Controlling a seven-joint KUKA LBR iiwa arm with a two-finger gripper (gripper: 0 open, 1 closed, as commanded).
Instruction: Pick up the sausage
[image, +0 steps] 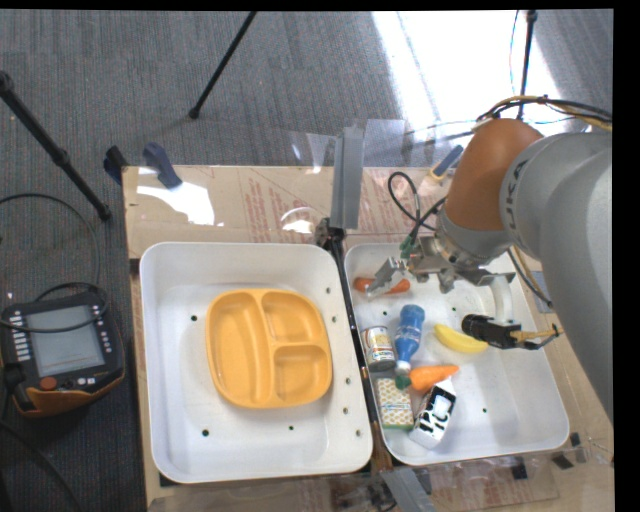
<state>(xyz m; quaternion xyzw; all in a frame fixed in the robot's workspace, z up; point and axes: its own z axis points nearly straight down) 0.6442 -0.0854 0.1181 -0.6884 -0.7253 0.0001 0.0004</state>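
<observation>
The sausage — short, reddish-orange — lies in the right bin; the tool grasps its end.

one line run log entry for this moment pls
task: pick up sausage | tool: low in right bin, at sausage | grasp: unconfirmed | left bin: yellow plate

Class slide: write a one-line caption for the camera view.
Grey arm's gripper over reddish-brown sausage in right white bin.
</observation>
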